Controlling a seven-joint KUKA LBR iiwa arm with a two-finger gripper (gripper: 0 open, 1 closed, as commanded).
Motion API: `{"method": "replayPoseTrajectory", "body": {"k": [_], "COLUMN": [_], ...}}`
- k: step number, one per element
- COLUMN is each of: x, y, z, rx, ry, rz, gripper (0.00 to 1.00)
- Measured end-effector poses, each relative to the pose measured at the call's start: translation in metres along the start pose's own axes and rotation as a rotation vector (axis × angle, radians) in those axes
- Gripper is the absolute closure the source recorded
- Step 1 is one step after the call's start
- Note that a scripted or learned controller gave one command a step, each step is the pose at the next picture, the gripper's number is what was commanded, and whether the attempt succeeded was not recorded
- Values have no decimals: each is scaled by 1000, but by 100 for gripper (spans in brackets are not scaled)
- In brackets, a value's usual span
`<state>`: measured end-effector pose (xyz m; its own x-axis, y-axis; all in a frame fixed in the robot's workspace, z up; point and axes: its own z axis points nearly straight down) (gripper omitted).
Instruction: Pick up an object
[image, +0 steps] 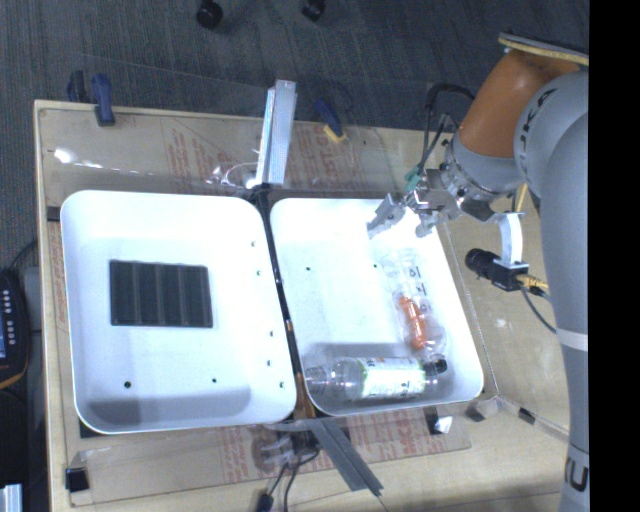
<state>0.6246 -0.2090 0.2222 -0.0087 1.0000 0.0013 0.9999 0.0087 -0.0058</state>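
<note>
so, from the fixed overhead camera: gripper (403, 215) poised over the far right corner of the right bin (330, 310), fingers spread apart, nothing between them. lying in that bin, a clear plastic bottle (375, 378) on its side along the near wall, cap to the right, and a clear packet with orange contents (415, 310) stretched along the right wall, just below the gripper. left bin (90, 300) holding only a dark ribbed rectangle (160, 294). probably best to go for the packet, being nearest: come straight down on its middle, fingers across its narrow width, well off the bin wall, and close only once low enough to catch the slippery film. bottle likely to roll if nudged. label on bottle pale with a green band, wording too small to read; printing on packet likewise illegible.
</note>
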Motion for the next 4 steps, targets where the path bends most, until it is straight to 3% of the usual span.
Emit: {"method": "replayPoseTrajectory", "body": {"k": [1,2,3,4], "x": [0,-1,0,1], "y": [-80,-62,-73,-62], "z": [16,-5,12,36], "rx": [-2,-2,-3,0], "ry": [0,-2,0,2], "rz": [-104,-33,-145,-233], "gripper": [0,0,0,0]}}
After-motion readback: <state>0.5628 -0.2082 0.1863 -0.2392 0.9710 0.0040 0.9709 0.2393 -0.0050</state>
